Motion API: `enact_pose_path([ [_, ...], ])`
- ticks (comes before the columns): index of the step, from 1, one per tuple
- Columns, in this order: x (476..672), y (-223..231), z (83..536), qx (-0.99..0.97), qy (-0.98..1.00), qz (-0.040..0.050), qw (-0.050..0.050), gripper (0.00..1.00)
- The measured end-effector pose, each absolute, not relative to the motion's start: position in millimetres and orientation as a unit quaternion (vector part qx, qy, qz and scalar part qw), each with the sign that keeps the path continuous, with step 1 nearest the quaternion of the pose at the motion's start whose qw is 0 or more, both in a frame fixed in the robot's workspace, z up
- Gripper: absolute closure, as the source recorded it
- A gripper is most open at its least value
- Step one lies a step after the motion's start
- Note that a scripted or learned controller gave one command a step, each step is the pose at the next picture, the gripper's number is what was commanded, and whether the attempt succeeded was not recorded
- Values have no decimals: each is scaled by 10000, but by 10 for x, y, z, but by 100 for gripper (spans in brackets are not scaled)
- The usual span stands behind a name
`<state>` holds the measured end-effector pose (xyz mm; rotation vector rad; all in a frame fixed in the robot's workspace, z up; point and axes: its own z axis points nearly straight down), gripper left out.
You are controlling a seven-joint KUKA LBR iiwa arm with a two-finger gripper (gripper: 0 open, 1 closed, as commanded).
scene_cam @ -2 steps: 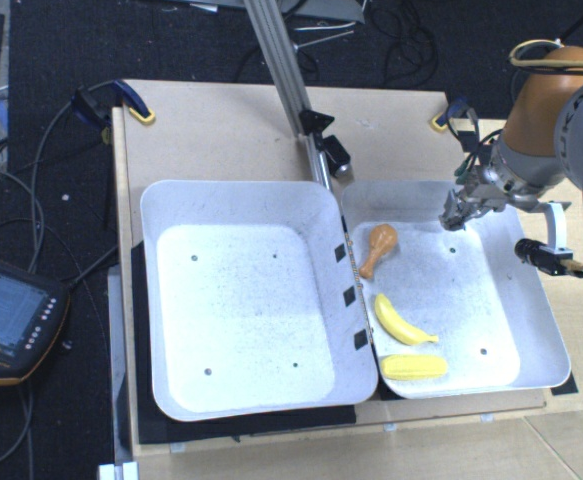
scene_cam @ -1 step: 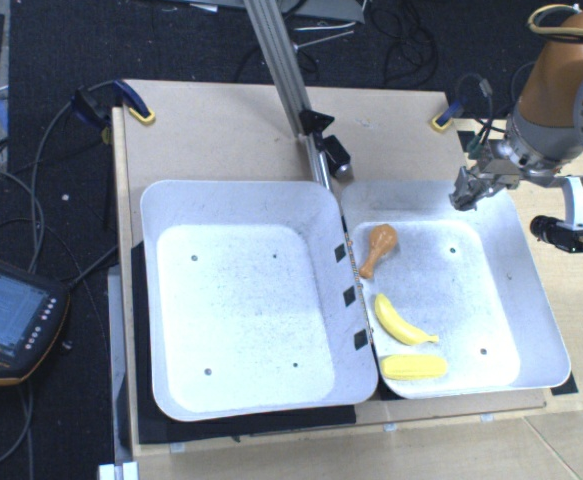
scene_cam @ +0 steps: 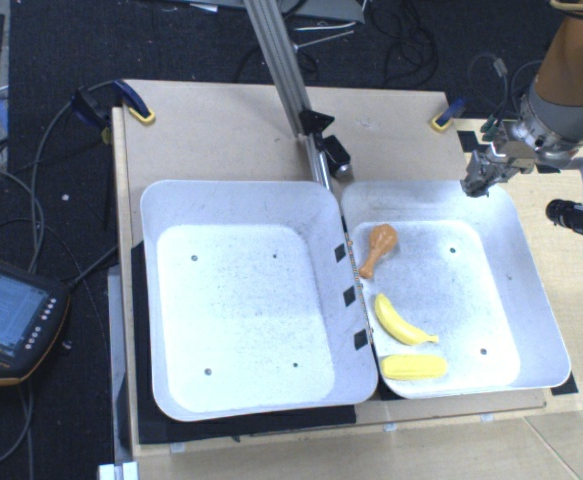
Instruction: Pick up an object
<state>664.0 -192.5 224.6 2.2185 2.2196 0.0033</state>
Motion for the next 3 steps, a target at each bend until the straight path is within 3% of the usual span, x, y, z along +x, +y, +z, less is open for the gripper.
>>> enact_pose_path([
  [3, 6418, -324, 2217, 7055, 7087, 3, -6, 100],
])
